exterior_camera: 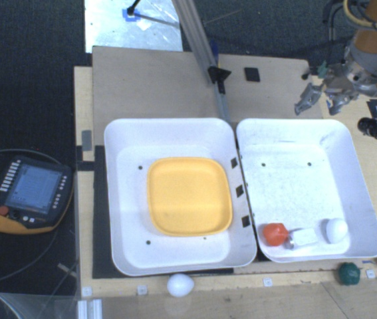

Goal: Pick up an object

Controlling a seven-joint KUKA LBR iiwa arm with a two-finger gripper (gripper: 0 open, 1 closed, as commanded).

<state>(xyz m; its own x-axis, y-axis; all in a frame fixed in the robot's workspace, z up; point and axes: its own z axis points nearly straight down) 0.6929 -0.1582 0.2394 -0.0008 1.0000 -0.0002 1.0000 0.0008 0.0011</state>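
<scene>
Matt yellow plastic plate (189,195), smooth white plastic bins (125,244), matt brown cardboard-like bench top (148,78), glossy white egg-shaped thing (181,284)

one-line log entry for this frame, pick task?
phase: pre-grasp | two-finger gripper: open, holding nothing, above right white bin's far rim | right bin: small orange-red object, white ball | left bin: yellow square plate

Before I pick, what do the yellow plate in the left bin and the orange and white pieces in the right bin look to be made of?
Yellow plate: likely moulded plastic, matte, with an even colour and a soft raised rim. Orange piece: smooth, faint sheen, probably plastic or rubber; too small to tell. White ball: smooth and round, plastic or foam, unclear. Both bins: thin white plastic, lightly speckled.
</scene>
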